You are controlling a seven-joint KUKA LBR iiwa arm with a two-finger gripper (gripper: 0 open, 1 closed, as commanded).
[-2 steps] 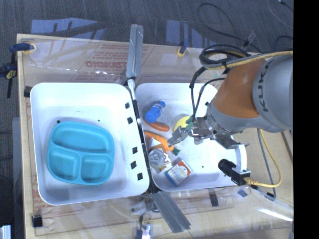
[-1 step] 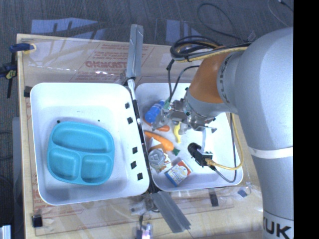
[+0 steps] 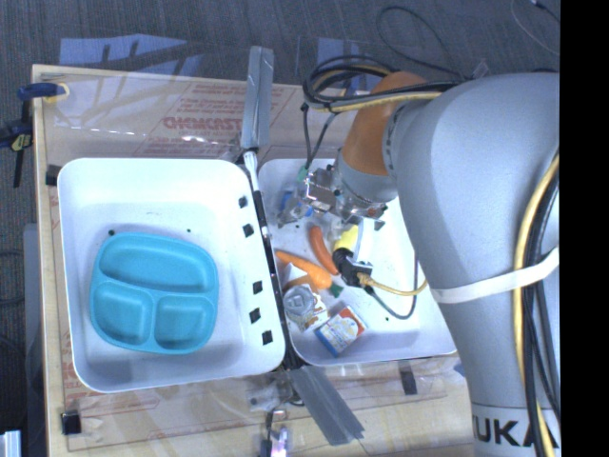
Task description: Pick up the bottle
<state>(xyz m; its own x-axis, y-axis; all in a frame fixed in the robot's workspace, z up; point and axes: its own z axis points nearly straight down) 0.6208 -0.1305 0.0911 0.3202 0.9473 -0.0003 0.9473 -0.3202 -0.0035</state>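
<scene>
A clear, crumpled plastic item that looks like the bottle point(image 3: 300, 304) lies near the front left of the right bin point(image 3: 430, 343), against the divider wall. My gripper point(image 3: 311, 201) hangs over the back left part of that bin, well behind the bottle, with the orange-banded wrist point(image 3: 373, 150) above it. Nothing shows between gripper and bottle except carrots. The arm's grey body hides the right half of the bin.
Two orange carrots point(image 3: 322, 251) lie between the gripper and the bottle. A small printed carton point(image 3: 339, 331) sits at the bin's front. A yellow cable point(image 3: 392, 290) loops off the arm. The left bin point(image 3: 86, 184) holds a blue compartment tray point(image 3: 152, 291).
</scene>
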